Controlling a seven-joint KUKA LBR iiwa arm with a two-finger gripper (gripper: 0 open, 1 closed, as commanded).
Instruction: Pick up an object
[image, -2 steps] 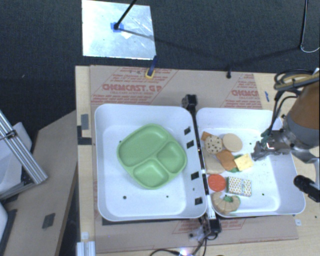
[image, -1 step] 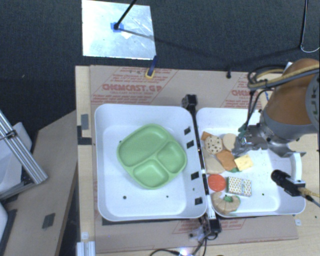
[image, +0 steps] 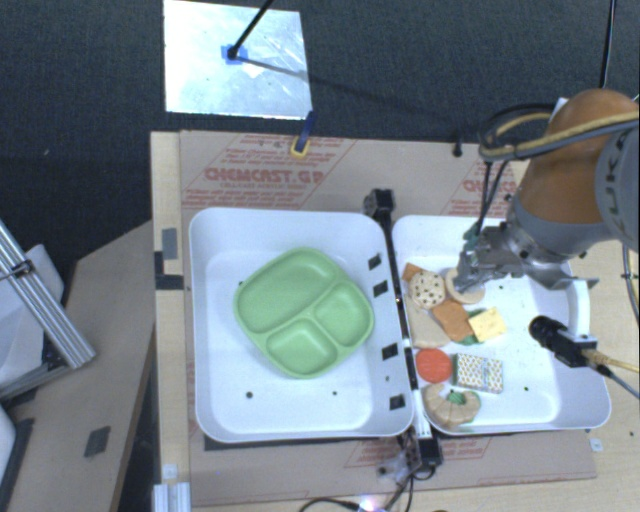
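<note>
Right bin (image: 535, 395), near corner: tan ring-shaped piece (image: 452, 405), flat, close to the wall shared with the other bin. Just beyond it: patterned card (image: 478, 372) and red disc (image: 434, 364), side by side, near or touching.

Right bin, middle: yellow square (image: 489, 325) beside a brown cracker (image: 452, 320); speckled cookie (image: 428, 290) just past the cracker. All lie flat and crowd the bin's left half. Judged to be loose stock for picking, with no arrangement intended.

Task's thing, probable: pale disc (image: 466, 294), flat on the bin floor beside the cookie and directly under the pincer (image: 472, 270). It is partly covered, so contact cannot be confirmed.

Pincer: low over the pale disc, on the grey arm (image: 560, 235) that enters from the right. Whether it is apart or together cannot be told from this angle. Nothing is seen clamped in it. The posture suggests a top-down try at the disc. A thin, flat piece offers little edge, and the cookie close by may get nudged.

Left bin (image: 225, 400): one green divided plate (image: 303, 312), centred and turned at an angle, well apart from the stock.

Under both bins: printed cardboard sheet (image: 330, 170) on the tabletop (image: 100, 300), seemingly a liner.

Far edge: yellow clip (image: 300, 148) at the cardboard's rim, then a silvery sheet (image: 238, 60) on the dark backdrop
</note>
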